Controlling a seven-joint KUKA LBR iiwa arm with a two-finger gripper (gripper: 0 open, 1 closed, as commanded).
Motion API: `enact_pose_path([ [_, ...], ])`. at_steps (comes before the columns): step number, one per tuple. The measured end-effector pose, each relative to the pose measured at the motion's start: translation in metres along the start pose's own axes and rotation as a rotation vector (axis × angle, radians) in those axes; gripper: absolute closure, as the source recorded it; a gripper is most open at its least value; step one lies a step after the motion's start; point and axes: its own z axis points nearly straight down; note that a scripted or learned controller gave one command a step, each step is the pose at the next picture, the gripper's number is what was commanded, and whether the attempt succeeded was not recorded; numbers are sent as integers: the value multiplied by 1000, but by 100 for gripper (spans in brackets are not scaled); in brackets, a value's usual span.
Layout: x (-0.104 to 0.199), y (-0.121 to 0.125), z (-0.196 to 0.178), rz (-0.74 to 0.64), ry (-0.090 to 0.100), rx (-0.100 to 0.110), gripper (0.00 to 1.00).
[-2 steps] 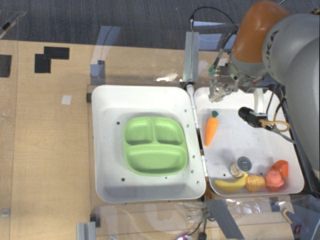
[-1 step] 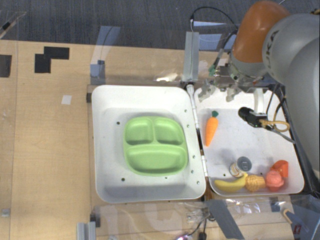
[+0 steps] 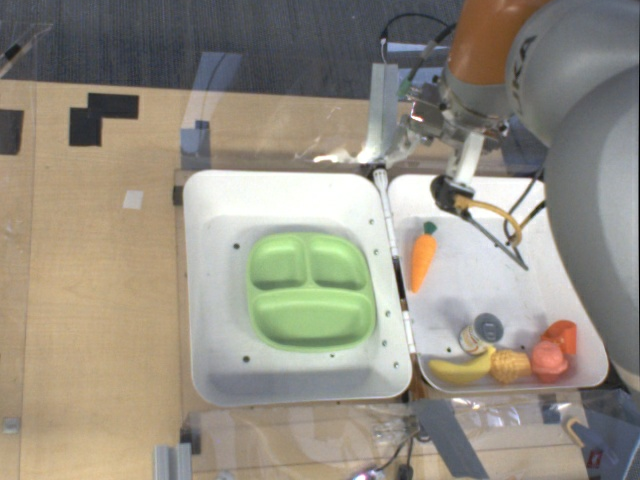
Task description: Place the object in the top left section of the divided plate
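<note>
A green divided plate (image 3: 311, 313) lies in the middle of the left bin (image 3: 215, 228), with nothing in its sections; its top left section (image 3: 275, 262) is bare. An orange toy carrot (image 3: 422, 259) with a green top lies in the right bin (image 3: 560, 268), near the divider. My gripper (image 3: 412, 128) hangs over the far left corner of the right bin, above and behind the carrot and apart from it. Nothing shows between its fingers.
Along the right bin's front edge lie a yellow banana (image 3: 460, 370), a tan bumpy piece (image 3: 510, 366), a pink-red fruit (image 3: 548, 360) and an orange-red piece (image 3: 562, 335). A small grey disc (image 3: 487, 326) sits just behind them. The ridge between the bins (image 3: 393, 258) runs beside the carrot.
</note>
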Motion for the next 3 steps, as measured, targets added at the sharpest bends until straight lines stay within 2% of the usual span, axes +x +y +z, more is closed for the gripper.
enact_pose_path([
  [1, 53, -94, 62, 176, -1, 4, 0],
  [2, 18, -156, -45, 398, -1, 1, 0],
  [3, 131, -151, -71, 58, -1, 2, 0],
])
